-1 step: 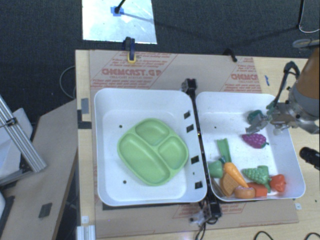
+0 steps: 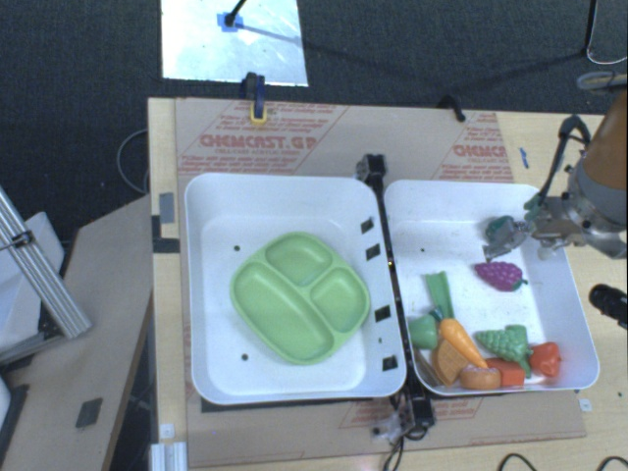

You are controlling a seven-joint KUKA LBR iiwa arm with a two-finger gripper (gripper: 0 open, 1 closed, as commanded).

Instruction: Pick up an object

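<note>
Hovering over the right bin point(image 2: 579, 302), the hand point(image 2: 502, 232) sits just up at about twelve o'clock from the purple grapes point(image 2: 499, 276), whose long axis runs nine-to-three; how wide it is parted, I cannot tell.

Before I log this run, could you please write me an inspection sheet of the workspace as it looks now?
Surface: bench under a printed sheet, bearing a left bin and a right bin side by side.
Job's things: in the right bin, purple grapes alone mid-bin; a heap along the near edge with a carrot, a green leafy piece and a red piece.
Clutter: green divided plate in the left bin.
Grippers: tool above the right bin's far part, just beyond the grapes; finger state unclear.
Cables: a cable at the top right.
Surroundings: dark floor, shiny panel beyond the bench.
</note>
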